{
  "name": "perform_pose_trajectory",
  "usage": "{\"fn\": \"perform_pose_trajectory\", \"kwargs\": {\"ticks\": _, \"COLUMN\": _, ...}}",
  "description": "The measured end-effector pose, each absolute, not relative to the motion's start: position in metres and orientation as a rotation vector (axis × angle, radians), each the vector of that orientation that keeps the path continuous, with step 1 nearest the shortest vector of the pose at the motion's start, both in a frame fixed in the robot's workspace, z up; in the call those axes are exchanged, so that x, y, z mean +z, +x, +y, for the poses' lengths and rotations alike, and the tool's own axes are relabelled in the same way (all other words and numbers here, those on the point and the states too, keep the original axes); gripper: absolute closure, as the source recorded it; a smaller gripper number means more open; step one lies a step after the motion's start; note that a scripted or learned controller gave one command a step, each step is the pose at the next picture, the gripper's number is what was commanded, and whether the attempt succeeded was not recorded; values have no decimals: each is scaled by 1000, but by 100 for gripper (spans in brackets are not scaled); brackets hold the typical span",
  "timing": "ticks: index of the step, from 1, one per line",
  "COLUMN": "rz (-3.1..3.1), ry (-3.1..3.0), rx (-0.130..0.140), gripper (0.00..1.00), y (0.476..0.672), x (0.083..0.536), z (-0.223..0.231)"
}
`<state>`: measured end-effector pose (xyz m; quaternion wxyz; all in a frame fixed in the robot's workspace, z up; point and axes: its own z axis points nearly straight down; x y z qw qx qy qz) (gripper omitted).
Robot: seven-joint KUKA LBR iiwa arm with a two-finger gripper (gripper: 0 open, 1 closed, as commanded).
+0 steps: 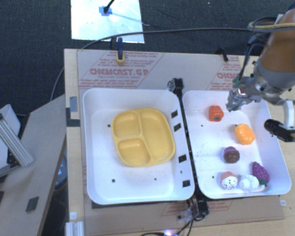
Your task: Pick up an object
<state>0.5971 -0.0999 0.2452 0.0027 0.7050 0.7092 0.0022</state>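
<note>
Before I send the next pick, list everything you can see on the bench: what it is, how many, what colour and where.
left bin: 1, white, left half of the bench
divided tray: 1, yellow, three compartments, middle of the left bin
right bin: 1, white, right half of the bench
red-orange toy: 1, red-orange with a green top, far left part of the right bin
orange toy: 1, orange, middle right of the right bin
brown toy: 1, dark brown, round, centre of the right bin
purple toy: 1, purple, like a grape bunch, near right corner of the right bin
pale toys: 2, white and pinkish, near edge of the right bin
gripper: 1, grey metal, over the far part of the right bin, right of the red-orange toy
</note>
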Motion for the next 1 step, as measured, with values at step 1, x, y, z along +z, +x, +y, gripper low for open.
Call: {"fn": "perform_pose_trajectory", "kwargs": {"ticks": 1, "rz": 2232, "ry": 2210, "rx": 6, "gripper": 100, "y": 611, "x": 252, "z": -47}}
